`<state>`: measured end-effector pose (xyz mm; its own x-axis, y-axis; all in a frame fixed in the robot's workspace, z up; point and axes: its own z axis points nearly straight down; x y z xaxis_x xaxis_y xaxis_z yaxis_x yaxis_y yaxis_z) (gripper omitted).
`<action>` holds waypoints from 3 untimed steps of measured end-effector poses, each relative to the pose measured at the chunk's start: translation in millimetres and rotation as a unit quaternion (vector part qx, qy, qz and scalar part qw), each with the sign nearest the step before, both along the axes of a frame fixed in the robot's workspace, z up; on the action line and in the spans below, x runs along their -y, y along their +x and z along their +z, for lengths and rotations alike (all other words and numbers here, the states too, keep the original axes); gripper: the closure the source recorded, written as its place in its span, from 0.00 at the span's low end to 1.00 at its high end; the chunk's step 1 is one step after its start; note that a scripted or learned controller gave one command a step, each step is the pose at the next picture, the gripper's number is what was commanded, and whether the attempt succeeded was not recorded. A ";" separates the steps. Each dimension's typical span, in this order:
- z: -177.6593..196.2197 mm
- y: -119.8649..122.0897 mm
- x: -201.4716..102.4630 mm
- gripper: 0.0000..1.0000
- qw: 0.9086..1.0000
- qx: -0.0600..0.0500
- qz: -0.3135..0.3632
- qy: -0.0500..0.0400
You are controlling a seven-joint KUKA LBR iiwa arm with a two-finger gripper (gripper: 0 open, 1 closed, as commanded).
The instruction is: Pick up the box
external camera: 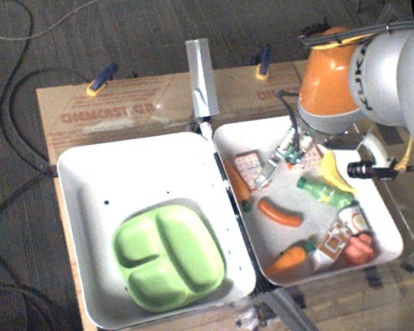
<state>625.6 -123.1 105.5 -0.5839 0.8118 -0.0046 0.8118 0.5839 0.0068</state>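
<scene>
A small pink-and-white box (248, 166) lies flat in the upper left of the right bin (391, 221). A second, brown patterned box (331, 244) lies near that bin's front right. My gripper (266, 175) reaches down from the arm's orange band (327, 87) into the right bin. Its tip is just to the right of the pink-and-white box, at that box's lower right corner. I see nothing held in it.
The right bin also holds an orange carrot (235, 184) along its left wall, a sausage (279, 213), a green bottle (325, 190), a banana (336, 171), a can (353, 219), another carrot (290, 259) and a red item (361, 250). A green divided plate (168, 257) lies in the left bin (83, 172).
</scene>
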 end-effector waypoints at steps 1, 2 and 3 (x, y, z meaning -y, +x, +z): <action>0.0 0.0 0.0 0.00 1.000 0.000 0.000 0.000; -2.2 22.4 48.2 0.00 0.995 -0.004 -0.103 0.000; -12.7 42.8 13.0 0.00 0.970 -0.004 -0.244 0.001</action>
